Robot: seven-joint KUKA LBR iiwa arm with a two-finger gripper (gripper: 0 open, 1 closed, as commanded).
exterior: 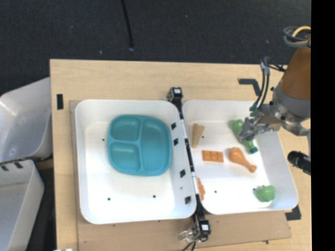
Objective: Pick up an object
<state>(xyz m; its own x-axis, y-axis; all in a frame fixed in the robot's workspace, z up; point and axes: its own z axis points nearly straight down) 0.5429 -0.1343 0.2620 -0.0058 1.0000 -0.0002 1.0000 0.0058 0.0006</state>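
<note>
- The grey arm with its orange band reached in from the right, and its hand (250,132) sat low over the right-hand shallow white bin (230,205), on the near end of a small green toy piece (238,124); I judged that piece to be the thing chosen for the pick
- Whether the hand was released, clenched or already grasping the green piece I could not tell, since the metal parts blurred together and overlapped the toy
- The green piece lay in the upper right part of that bin, partly covered by the hand, so its full shape was hidden
- The other candidates lay loose and apart on the bin floor, which left room to come down beside each: an orange drumstick-shaped toy (242,159) just below the hand, a flat orange rectangular block (212,156) to its left, a tan wedge-shaped piece (197,133) near the divider, and a rounded green toy fruit (265,193) at the lower right corner
- A small orange bit (200,188) rested against the bin's left wall, a poor spot for a grasp
- The left-hand white bin (94,203) held a teal plastic divided plate (140,144), flat and well away from the arm
- Both bins stood side by side on the pale wooden table (115,77)
</note>
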